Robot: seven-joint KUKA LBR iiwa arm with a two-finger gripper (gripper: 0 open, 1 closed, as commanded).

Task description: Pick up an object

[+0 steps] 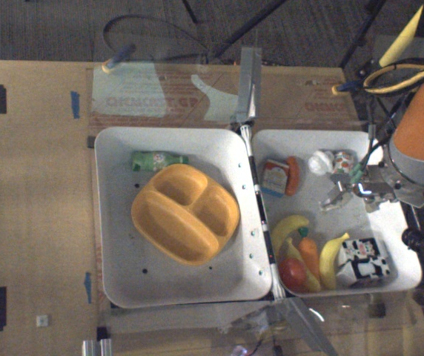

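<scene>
- We see the gripper low inside the right bin, near its right wall and about midway between the far and near edges, with the grey arm and its orange band above it at the right.
- Whether the gripper is released or clenched we cannot tell (its metal parts blur against the white floor), and we see nothing held in it.
- The things to pick lie in the right bin: a small carton with a red-orange piece touching it near the far left corner, a crumpled white packet by the far edge, and along the near edge a banana, a carrot, a tomato, a second banana and a black-and-white milk carton.
- In the left bin sit a yellow divided plate in the middle and a green bottle by the far edge.
- We judge the gripper to be over bare floor, between the packet and the near-edge pile; closing here would likely catch nothing.
- Going for the pile risks a slip (the fruit is round and crowded), or nudging a neighbour aside.
- The right wall is close, so a sideways move could strike it.
</scene>
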